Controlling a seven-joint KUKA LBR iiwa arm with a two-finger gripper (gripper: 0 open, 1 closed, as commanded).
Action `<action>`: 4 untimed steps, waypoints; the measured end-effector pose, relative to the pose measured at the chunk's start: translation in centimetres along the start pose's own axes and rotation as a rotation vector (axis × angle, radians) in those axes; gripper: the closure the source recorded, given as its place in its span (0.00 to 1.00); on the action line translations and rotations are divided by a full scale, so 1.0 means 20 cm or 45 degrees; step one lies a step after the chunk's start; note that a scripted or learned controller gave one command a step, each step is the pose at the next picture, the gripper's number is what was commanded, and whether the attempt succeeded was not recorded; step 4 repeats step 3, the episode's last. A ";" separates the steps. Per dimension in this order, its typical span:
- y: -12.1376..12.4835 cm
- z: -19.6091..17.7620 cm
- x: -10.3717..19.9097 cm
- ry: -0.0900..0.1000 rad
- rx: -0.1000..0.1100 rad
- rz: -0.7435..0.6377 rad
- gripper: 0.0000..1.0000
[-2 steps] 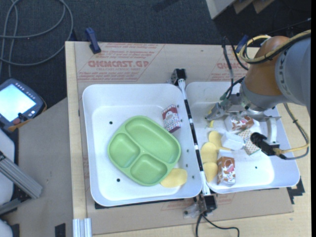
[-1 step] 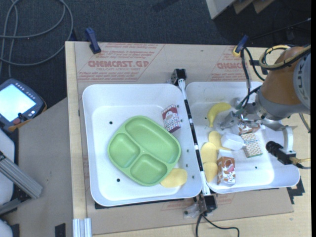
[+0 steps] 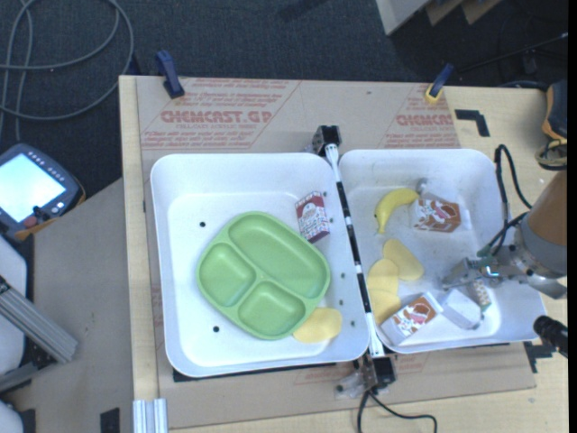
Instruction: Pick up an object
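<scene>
So the jaws sit low in the right bin, and I honestly can't tell how they're set or if they've got anything. Right under them is a small white block, with a red-and-white packet just left. Further out: yellow chips, a banana, another packet. A green tray fills the left bin.

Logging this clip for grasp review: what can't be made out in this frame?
- End effector in the right bin, camera view: blurred and small, so open or shut is unclear, as is any contact with the white item below.
- Arm: cut off by the right edge.
- Red-and-white packet print: too small to read.
</scene>
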State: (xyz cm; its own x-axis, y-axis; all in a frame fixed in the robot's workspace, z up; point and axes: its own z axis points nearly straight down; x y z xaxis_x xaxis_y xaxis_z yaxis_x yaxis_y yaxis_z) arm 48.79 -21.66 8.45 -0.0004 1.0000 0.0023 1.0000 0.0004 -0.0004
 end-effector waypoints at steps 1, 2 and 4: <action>0.00 -0.05 0.00 -0.002 -0.002 0.001 1.00; 0.20 0.00 0.43 -0.004 -0.004 -0.002 1.00; 0.07 -0.50 0.92 -0.002 -0.001 -0.002 1.00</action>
